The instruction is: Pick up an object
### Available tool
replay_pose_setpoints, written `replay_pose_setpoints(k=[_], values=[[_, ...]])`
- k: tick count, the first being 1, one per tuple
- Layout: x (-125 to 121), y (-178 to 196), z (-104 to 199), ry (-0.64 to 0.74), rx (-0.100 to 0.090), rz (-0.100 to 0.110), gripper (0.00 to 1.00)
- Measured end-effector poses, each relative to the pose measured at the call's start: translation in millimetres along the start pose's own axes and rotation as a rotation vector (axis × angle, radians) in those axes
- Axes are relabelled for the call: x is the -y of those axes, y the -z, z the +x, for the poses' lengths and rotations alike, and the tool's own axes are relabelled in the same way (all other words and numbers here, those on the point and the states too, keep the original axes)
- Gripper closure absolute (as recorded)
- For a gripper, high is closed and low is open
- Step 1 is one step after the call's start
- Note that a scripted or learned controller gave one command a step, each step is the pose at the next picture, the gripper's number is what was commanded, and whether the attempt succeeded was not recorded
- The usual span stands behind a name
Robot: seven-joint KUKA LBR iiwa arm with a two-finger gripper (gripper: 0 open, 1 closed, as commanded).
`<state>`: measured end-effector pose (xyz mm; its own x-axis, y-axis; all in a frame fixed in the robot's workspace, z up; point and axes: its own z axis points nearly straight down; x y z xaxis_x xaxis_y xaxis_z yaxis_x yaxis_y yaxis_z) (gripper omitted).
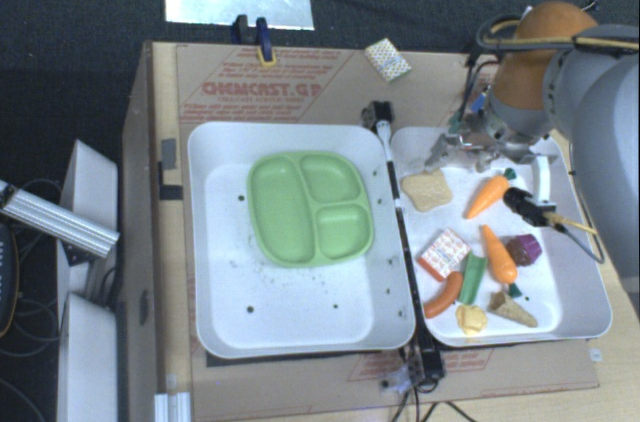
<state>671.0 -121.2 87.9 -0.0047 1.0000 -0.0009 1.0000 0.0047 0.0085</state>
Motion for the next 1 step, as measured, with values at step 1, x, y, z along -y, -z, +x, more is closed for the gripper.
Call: replay_pose_setpoints(k=[1], values=[[0.3, 0.0, -32.6, -0.002, 0.001, 0.000, 0.00]])
